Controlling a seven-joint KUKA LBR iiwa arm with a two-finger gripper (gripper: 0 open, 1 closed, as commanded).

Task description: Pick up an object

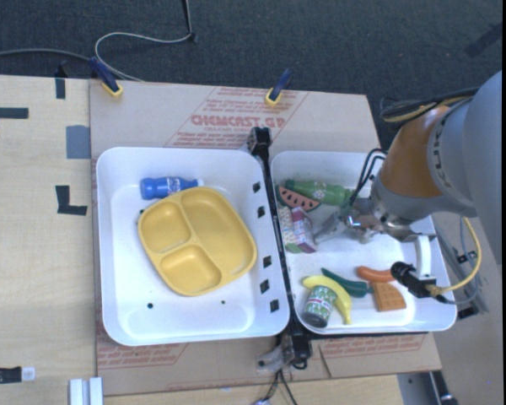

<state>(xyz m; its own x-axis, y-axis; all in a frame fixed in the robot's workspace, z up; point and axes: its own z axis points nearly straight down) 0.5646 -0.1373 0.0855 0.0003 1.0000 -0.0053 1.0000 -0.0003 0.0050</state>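
Apparently released, the pincer (327, 224) hangs low in the right bin (443, 319), fingertips just beside a crinkled packet (293, 229) against the divider. That packet looks light, soft and slippery, so pinching across its bunched middle seems the safest hold.

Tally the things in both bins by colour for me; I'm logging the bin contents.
Yellow: 2, divided plate, banana
Blue: 1, bottle
Green: 3, bottle, can, pepper
Orange: 2, carrot, wedge
Mixed: 2, watermelon slice, packet
Total: 10
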